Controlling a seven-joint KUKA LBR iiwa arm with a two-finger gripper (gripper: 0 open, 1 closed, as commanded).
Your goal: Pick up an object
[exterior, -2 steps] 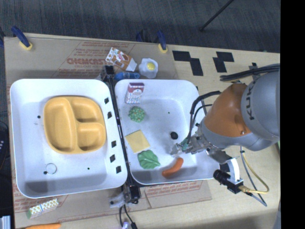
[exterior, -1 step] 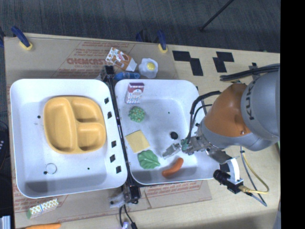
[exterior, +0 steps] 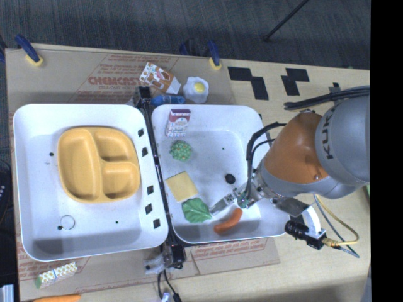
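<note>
Your grey arm with the orange band (exterior: 296, 153) reaches in from the right and bends down over the right shallow white bin (exterior: 252, 121). The claw (exterior: 230, 203) sits low in the near right part of that bin, pointing left. You cannot tell from this view whether it is open or closed; nothing is seen gripped.

Things in the right bin:
- orange carrot-shaped toy (exterior: 228, 221), lying tilted just beside the claw tip, on its near side; contact cannot be judged.
- green leaf-shaped toy (exterior: 196, 211), just left of the claw.
- flat pale yellow cheese-like square (exterior: 181, 185), beside the leaf, farther back.
- small round green bumpy ball (exterior: 181, 150), mid-left.
- red-and-white small carton (exterior: 177, 123), at the far left corner.

The left shallow white bin (exterior: 31, 168) holds a yellow three-compartment plastic tray (exterior: 99, 163), well apart from the claw.

On the table (exterior: 264, 74) behind the bins: a patterned small box (exterior: 155, 76), a blue item (exterior: 167, 99) and a white-and-yellow egg-like piece (exterior: 196, 89).
</note>
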